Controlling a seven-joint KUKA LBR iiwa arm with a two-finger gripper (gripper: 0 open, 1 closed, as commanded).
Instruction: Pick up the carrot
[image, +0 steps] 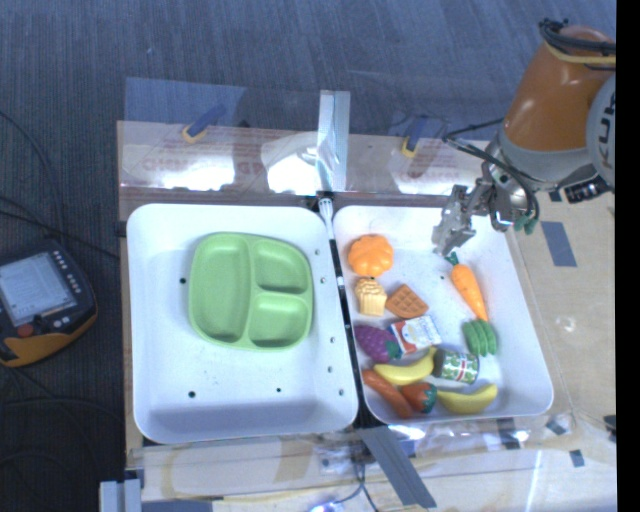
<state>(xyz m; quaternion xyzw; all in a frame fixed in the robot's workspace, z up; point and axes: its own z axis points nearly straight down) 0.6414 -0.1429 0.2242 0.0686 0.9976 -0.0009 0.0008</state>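
You see carrot lying in right bin, right side, orange body angled, tip toward far end, green top toward near end. Jaws hang just beyond carrot's far tip, nothing between them; apart or together: you cannot tell. Pumpkin sits left of jaws. Waffle, bananas, can cluster nearer. Left bin carries green divided plate.
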